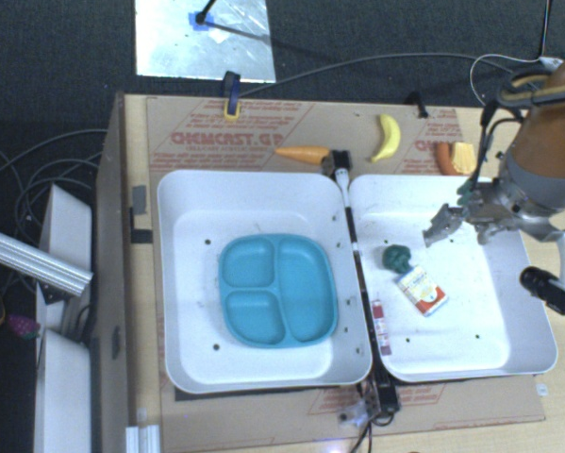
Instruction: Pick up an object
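A small green lumpy thing (396, 257) is sitting in the right bin (508, 347), just beside a little red and white box (423, 292). The gripper (461, 223) is hanging above them with its fingers apart, holding nothing. I think it is reaching; next it needs to go down over one.

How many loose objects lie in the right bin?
3: a dark green lump near the middle, a small red-and-white box just below-right of it, and a thin red-and-white stick along the left wall. The arm may hide others.
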Robot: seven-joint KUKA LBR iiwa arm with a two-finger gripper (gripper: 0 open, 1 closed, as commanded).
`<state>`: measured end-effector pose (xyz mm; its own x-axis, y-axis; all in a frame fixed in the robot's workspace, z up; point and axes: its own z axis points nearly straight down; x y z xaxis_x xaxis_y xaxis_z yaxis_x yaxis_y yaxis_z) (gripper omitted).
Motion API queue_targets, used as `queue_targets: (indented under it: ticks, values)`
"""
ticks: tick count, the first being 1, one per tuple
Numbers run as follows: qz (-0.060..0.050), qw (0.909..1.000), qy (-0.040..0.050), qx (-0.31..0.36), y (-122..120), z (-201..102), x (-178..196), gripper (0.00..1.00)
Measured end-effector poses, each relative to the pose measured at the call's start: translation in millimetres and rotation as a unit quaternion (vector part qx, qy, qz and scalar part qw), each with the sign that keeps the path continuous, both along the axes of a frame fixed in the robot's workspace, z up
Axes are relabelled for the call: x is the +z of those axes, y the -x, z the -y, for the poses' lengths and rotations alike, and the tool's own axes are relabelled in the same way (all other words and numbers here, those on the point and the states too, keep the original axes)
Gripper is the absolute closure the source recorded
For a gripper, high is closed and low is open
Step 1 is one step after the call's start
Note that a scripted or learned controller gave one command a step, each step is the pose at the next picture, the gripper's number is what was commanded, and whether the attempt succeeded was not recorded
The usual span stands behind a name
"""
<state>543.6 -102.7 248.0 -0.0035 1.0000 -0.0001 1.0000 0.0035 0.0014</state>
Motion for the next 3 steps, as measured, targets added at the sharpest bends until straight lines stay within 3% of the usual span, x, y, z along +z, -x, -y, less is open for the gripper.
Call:
queue_targets:
  ticks: [1,2,3]
  values:
    - [-0.002,1.0,-0.0003,-0.001,-37.2,-0.5,-119.6,0.0]
    - [-0.001,1.0,-0.0003,-0.001,-42.2,-8.0,-164.2,0.0]
    - [0.0,1.0,-0.0002,0.0,-43.2,-7.8,-153.3,1.0]
